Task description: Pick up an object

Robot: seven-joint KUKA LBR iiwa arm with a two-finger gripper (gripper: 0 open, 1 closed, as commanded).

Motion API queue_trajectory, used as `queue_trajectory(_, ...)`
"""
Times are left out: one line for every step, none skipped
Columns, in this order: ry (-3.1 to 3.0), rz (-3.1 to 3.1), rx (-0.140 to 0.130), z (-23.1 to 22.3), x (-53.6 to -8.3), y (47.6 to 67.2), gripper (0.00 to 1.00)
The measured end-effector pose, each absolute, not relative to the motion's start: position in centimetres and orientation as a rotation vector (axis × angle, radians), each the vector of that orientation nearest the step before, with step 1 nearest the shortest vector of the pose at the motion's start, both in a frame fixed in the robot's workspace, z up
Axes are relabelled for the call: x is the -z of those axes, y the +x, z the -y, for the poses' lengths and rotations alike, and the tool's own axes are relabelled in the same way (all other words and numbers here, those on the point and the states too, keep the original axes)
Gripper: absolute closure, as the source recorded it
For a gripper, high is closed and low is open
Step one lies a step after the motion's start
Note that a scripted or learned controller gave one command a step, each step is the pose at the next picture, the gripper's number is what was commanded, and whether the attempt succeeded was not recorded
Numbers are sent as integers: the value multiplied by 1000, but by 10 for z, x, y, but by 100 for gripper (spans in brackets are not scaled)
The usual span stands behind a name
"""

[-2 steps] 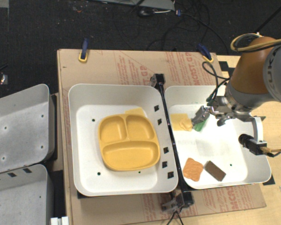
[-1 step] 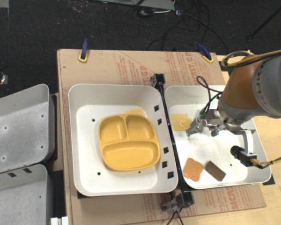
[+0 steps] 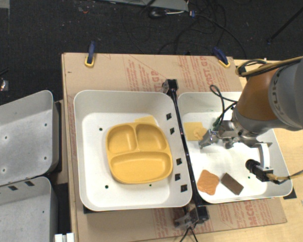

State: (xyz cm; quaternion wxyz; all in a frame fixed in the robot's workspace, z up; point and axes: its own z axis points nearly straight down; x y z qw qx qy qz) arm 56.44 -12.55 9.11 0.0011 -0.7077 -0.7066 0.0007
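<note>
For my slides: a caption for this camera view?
Arm's tool hovers in right bin near yellow slice, orange piece, brown block; yellow tray in left bin.

The grey arm with its orange band [image 3: 260, 102] reaches in from the table's right edge, wrist bent downward. Its two-finger metal gripper [image 3: 212, 137] points toward the table's left, hanging low, with a black cable looping beside the wrist.

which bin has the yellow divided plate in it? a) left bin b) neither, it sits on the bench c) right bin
a) the yellow divided plate lies flat in the left bin, while the right bin holds smaller pieces.
</note>
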Motion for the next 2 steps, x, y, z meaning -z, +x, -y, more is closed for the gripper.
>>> queue_trajectory(-2225,2219,0,126,-102,565,100)
queue_trajectory(-2226,2222,3,130,-146,567,100)
